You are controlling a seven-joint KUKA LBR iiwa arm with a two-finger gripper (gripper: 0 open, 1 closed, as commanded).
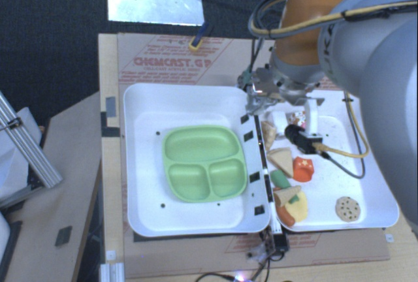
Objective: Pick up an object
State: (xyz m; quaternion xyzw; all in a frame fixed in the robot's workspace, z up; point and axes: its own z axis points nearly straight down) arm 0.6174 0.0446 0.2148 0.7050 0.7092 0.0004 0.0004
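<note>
My gripper [282, 109] hangs low over the back left part of the right bin [372, 163], close to the wall it shares with the left bin. Several toy food pieces lie in the right bin just in front of the gripper: a tan wedge [282, 160], a red-orange piece [302, 170], a small green piece [279, 178] and a yellow piece [292, 205]. A chocolate-chip cookie [347, 209] rests alone near the front right. A tan piece [268, 131] lies by the dividing wall, partly under the gripper. Nothing can be seen held in the gripper.
The left bin [147, 111] holds a green divided plate [204, 163]. The grey arm with its orange band [313, 3] covers the upper right. A yellow cable [349, 155] loops over the right bin. Cardboard [170, 62] lies under both bins.
</note>
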